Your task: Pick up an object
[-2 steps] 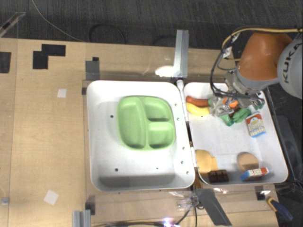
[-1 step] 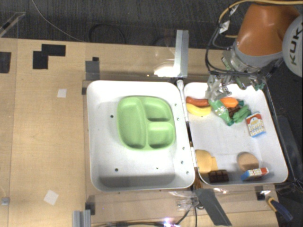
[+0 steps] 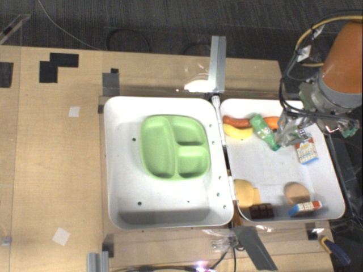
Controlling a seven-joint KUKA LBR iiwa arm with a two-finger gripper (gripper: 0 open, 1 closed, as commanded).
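a: green packet (image 3: 264, 130), crinkled and slanted, near the back wall of the right bin (image 3: 266, 169), touching the yellow banana (image 3: 238, 131) and orange carrot (image 3: 237, 120).
b: and the gripper (image 3: 286, 134)?
a: hung right at its lower end, probably lined up for a grab. open or clamped, cannot tell.
b: left bin (image 3: 119, 152)?
a: holding 1 green tray (image 3: 173, 146).

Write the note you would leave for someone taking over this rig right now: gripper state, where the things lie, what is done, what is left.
Gripper: low over the right bin, at the green packet's right end; grasp cannot be judged.
Right bin: green packet, banana, orange-red item, white carton, blue box, brown block.
Left bin: green divided tray.
Done: nothing visibly lifted.
Left: pick up one object.
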